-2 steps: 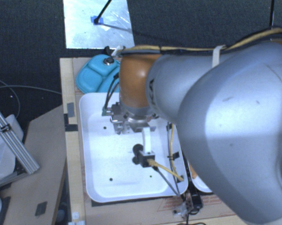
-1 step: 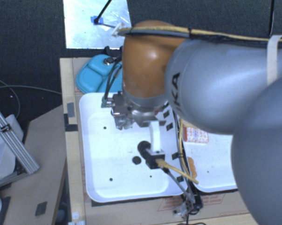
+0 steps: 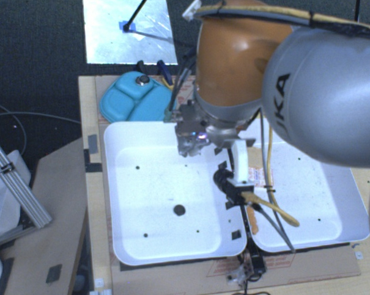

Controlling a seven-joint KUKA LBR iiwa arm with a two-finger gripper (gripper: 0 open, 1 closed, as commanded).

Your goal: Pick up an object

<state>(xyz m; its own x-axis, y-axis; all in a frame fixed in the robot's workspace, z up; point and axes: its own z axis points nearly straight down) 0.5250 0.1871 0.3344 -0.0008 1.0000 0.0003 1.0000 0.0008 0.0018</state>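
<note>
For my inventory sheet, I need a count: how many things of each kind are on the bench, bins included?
White bins: 2 (left bin, right bin)
Blue container: 1
Small black disc, in the left bin: 1
Red-and-white packet, in the right bin, partly hidden by the arm: 1
Total: 5

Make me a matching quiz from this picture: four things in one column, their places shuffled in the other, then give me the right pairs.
Things:
1. blue container
2. large black dot
3. shiny sheet
4. metal rail

Places:
A. on the floor of the left bin
B. off the bench, near the view's left edge
C. on the bench, just behind the left bin's far rim
D. on the dark ground beyond the bench, at the top of the view

Pairs: 1-C; 2-A; 3-D; 4-B
</note>
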